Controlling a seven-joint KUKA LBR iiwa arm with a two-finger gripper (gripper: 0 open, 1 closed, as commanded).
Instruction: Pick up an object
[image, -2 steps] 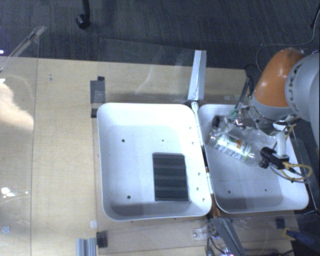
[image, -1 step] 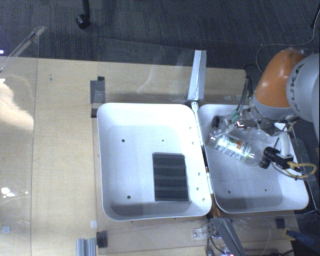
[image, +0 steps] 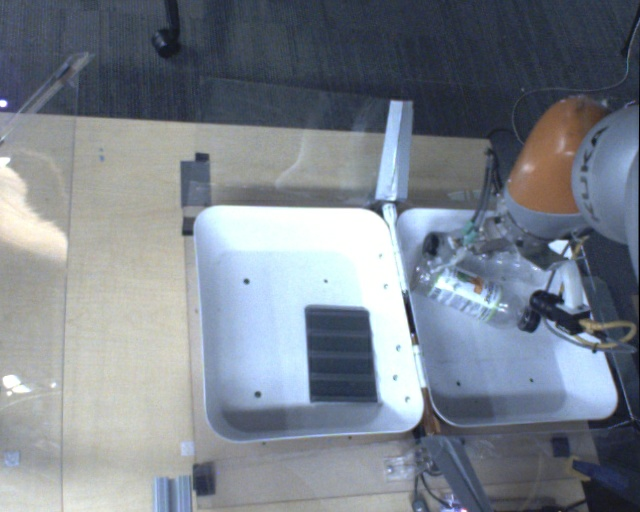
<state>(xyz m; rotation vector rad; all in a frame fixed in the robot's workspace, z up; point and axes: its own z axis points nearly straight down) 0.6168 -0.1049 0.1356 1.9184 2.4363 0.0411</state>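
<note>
Since the clear plastic bottle lies on its side in the right bin, far-left part, the end effector sits just above it; can't tell its state. Approach across bottle's narrow width, centre first. Black ridged block: left bin.

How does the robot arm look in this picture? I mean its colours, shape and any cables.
The arm has rounded grey housings and a glossy orange band shaped like a dome. Thin dark cables run down beside the band, and more wires, some yellowish, loop at its lower right. The claw is too blurred, among clear plastic, to describe in detail.
</note>
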